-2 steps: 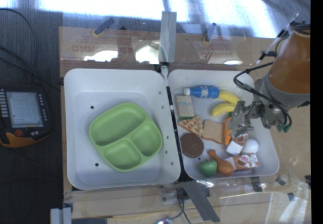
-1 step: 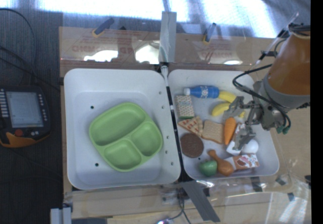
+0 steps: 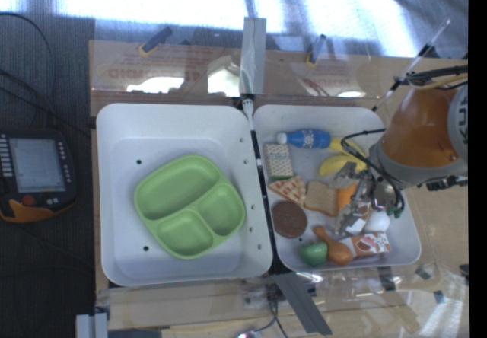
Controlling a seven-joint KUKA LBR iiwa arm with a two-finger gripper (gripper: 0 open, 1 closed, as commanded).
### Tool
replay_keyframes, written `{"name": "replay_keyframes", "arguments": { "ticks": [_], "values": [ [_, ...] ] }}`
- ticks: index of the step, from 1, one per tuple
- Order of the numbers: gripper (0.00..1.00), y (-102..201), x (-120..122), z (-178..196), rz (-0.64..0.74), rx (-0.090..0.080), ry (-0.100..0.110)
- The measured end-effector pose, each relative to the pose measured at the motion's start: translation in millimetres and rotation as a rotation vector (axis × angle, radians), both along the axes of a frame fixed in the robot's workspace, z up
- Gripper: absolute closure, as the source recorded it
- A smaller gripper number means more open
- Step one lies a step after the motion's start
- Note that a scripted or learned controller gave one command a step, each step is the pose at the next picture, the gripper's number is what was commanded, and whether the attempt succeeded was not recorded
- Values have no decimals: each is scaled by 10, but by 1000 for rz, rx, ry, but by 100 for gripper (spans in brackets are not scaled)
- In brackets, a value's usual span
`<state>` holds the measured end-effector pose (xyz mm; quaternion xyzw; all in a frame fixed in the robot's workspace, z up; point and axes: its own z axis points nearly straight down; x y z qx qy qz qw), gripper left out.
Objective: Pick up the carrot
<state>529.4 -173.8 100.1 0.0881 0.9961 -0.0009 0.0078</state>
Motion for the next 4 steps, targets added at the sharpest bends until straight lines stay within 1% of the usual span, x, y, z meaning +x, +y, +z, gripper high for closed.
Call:
{"name": "replay_keyframes", "arguments": {
  "ticks": [1, 2, 3, 4],
  "values": [
    [100, 1, 25, 108, 1, -5, -8],
    [100, -276, 433, 894, -193, 3, 8],
    [100, 166, 619, -15, -46, -4, -6],
    [0, 176, 627, -43, -46, -4, -11]
  ]
}}
